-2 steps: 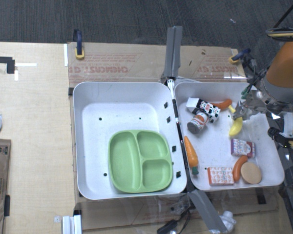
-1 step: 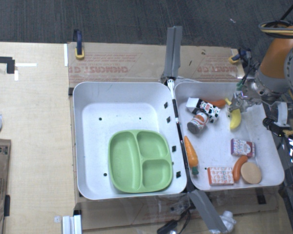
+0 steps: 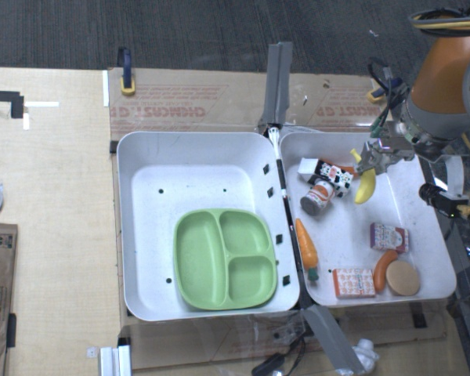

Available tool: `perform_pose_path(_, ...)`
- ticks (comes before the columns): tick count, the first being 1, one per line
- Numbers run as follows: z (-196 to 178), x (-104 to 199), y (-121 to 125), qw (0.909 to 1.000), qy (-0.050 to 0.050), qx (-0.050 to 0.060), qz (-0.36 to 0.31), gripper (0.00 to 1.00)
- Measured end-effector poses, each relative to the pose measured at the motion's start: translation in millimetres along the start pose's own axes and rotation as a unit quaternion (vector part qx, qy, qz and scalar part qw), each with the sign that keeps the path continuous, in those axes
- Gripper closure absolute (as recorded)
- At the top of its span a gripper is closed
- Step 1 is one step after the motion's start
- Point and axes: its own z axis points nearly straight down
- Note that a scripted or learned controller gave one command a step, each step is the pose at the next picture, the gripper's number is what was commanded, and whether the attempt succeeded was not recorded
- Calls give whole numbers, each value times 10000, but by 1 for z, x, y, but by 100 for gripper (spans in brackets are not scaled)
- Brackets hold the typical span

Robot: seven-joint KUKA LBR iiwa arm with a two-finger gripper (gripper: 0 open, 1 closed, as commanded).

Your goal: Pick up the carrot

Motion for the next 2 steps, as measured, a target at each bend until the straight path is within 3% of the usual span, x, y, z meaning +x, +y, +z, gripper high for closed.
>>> perform_pose_path(1,-25,59,-51,9992,3,9,406,100)
perform_pose_path(2,-41,132,-106,9997,-1,12,236,100)
